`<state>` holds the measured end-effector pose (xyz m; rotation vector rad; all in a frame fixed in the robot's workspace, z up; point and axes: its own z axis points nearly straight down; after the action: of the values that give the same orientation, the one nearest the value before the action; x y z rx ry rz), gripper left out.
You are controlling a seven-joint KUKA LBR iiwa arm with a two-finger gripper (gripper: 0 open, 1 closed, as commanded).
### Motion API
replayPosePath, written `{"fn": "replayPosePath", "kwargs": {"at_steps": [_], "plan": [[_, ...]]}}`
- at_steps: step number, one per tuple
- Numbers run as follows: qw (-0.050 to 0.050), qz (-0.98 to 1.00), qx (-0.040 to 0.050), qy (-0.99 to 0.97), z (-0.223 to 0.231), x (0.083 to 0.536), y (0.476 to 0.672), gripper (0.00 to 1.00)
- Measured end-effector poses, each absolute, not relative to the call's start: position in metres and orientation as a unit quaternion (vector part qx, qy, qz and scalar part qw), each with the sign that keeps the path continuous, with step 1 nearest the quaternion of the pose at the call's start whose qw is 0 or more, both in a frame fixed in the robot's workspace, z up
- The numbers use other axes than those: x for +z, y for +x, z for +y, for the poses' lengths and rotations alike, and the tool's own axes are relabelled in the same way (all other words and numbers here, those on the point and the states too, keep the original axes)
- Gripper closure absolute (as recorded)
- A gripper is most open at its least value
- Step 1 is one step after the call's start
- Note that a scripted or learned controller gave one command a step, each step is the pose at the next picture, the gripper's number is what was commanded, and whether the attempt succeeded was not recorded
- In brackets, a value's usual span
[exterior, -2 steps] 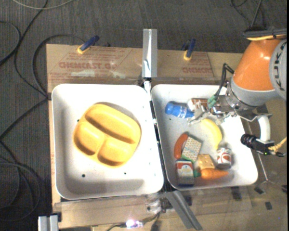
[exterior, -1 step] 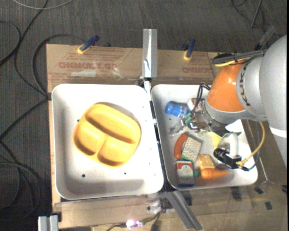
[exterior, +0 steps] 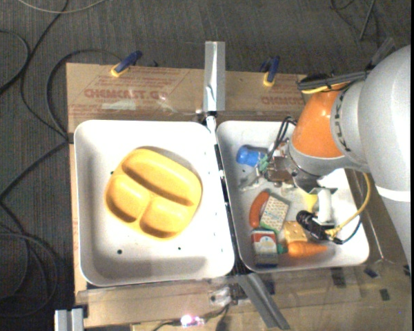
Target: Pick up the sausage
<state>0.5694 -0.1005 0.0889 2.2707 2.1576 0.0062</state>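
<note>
So, looking down from the overhead camera: two white bins sit side by side on a cardboard-covered bench. The left bin (exterior: 90, 185) has a big yellow divided plate (exterior: 154, 192) sitting in the middle of it, kinda tilted at an angle.

The right bin (exterior: 359, 254) is where all the clutter is. The sausage (exterior: 258, 209), a reddish-orange thing, lies near the bin's left-center, running roughly top to bottom, and it's right up against a pale cracker-looking square (exterior: 274, 213) on its right side. Just below those there's a small carton (exterior: 264, 245) with red and green on it, and next to that an orange carrot (exterior: 306, 249) lying along the bin's front edge. A blue object (exterior: 248, 155) sits up toward the back left corner of that bin.

The arm (exterior: 372, 123) comes in from the right, grey with the orange band, and hangs over the right bin. The gripper (exterior: 279, 169) is down over the upper middle of the bin, between the blue object and the sausage, near the sausage's top end but I can't make out any contact. Honestly can't tell whether it's open or closed, the wrist hardware and cables block that whole area. A yellow cable (exterior: 355, 216) loops down off the wrist over the bin's right side.
</note>
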Motion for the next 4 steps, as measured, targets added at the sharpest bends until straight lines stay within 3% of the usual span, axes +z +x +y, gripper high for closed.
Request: {"fn": "replayPosePath", "kwargs": {"at_steps": [1,2,3,4], "plan": [[0.004,0.689,0.0028,0.725,-0.100,0.098,0.570,1.00],[-0.001,0.707,-0.0011,0.707,-0.085,0.183,0.519,1.00],[-0.002,0.707,-0.0010,0.707,-0.085,0.183,0.519,0.00],[0.006,0.756,0.0034,0.654,-0.101,0.100,0.519,0.00]]}}
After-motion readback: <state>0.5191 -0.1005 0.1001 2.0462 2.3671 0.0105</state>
